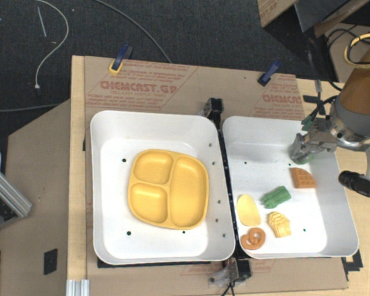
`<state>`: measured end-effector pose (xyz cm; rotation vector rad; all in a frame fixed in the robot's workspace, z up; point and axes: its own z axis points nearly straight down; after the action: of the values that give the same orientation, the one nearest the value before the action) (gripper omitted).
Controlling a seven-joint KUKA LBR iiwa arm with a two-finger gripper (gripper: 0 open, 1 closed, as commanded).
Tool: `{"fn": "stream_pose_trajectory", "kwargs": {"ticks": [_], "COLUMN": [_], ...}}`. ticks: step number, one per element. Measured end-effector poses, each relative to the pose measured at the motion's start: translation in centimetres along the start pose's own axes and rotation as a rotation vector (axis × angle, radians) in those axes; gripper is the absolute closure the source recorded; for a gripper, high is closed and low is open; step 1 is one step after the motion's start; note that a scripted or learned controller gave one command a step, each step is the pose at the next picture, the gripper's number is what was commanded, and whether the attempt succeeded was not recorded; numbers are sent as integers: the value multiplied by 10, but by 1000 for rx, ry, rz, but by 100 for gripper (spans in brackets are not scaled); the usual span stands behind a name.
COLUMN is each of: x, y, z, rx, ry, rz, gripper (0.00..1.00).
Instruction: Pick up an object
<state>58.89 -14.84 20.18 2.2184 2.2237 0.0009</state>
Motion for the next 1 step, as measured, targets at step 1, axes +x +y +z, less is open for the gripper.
{"fn": "stream_pose_trajectory", "kwargs": {"ticks": [1], "x": [22], "y": [8], "z": [-5], "rx": [1], "ry": [0], "rz": [1], "gripper": [100]}}
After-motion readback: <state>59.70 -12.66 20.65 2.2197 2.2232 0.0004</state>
